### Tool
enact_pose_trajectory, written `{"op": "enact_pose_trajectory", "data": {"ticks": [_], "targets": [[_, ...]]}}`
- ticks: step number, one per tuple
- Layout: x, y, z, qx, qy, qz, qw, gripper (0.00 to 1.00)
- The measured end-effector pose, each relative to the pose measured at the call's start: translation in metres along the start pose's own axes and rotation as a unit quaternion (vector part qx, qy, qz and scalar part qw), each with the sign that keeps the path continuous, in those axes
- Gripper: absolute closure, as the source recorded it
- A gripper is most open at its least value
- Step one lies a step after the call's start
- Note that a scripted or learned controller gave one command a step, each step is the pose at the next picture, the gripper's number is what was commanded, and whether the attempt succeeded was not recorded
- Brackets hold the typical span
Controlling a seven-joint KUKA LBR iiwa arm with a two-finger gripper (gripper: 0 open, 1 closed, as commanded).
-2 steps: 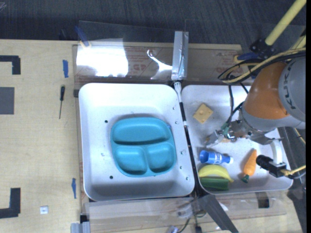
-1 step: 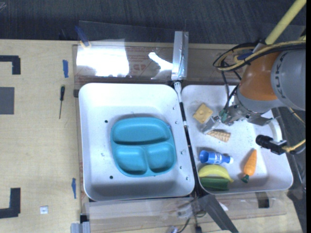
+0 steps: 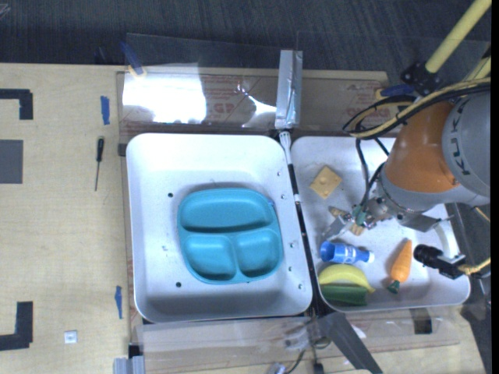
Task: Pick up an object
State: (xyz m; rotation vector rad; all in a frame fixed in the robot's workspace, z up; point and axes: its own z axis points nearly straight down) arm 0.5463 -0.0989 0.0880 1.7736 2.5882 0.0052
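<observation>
The gripper [image 3: 348,220] hangs in the right bin [image 3: 456,291], fingers apart. At the front edge, a toy carrot [image 3: 401,262] lies with its long axis near-far, green tip frontward.

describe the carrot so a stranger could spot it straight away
Look in the right bin, toward its near edge. The carrot lies right of the blue bottle and the yellow-green sponge. It is the sole orange, tapered item there.

Glossy plastic divided tray [image 3: 228,233] (blue), smooth white bin [image 3: 148,209], wooden bench [image 3: 54,232].
</observation>
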Motion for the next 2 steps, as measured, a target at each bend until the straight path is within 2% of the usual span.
{"op": "enact_pose_trajectory", "data": {"ticks": [1,2], "targets": [[-0.001,0.003,-0.012,-0.004,-0.002,0.001,1.0000,1.00],[0.045,0.047,-0.102,-0.004,0.000,0.015,0.9999,1.00]]}}
